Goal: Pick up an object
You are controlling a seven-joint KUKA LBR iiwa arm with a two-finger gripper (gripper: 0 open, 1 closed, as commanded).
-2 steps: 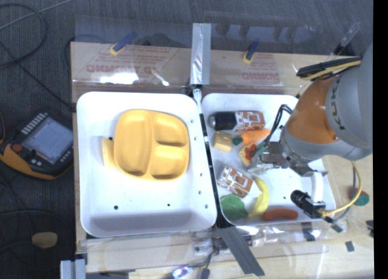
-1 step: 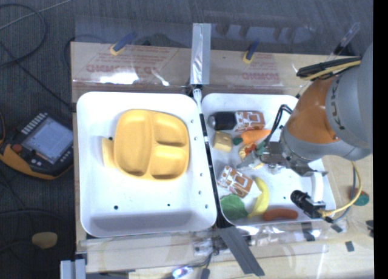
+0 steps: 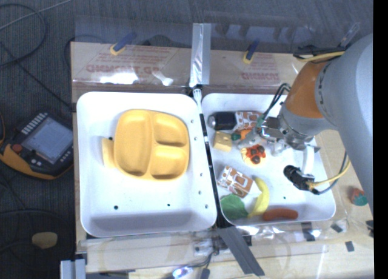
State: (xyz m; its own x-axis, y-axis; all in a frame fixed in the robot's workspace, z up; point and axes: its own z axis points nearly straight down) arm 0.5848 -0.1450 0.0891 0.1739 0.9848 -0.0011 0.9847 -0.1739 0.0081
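Two shallow white plastic bins sit side by side on the bench. The left bin [image 3: 91, 211] holds one yellow moulded tray with three compartments [image 3: 150, 143]. The right bin [image 3: 324, 202] holds all the small items, and the positions below are given relative to the yellow curved banana [image 3: 262, 195] lying near that bin's front edge.

Just left of the banana, touching its lower end, lies one green leaf-shaped piece [image 3: 233, 205]. Just right of its lower end lies one red-brown sausage-shaped item [image 3: 280, 214]. Up and to the left of the banana is one small orange-and-white printed packet [image 3: 235, 179]. Further above it are one pale yellow wedge-shaped block [image 3: 222, 142], one black oblong item [image 3: 223, 120], a second printed packet in white and red [image 3: 247, 117], and a small cluster of red and dark round pieces [image 3: 256, 153].

The grey arm with its orange band [image 3: 306, 93] enters from the right and crosses the upper right part of the bin. The two-finger gripper [image 3: 267, 133] is well above the banana, close to the red cluster and the upper packet, crowded by those items. Its opening cannot be judged and nothing can be seen in its grasp. One black cable fitting [image 3: 295, 175] hangs to the right of the banana, over the bin floor.

Off the bench, far left of the banana, one handheld control pendant [image 3: 42, 144] lies on the dark floor.
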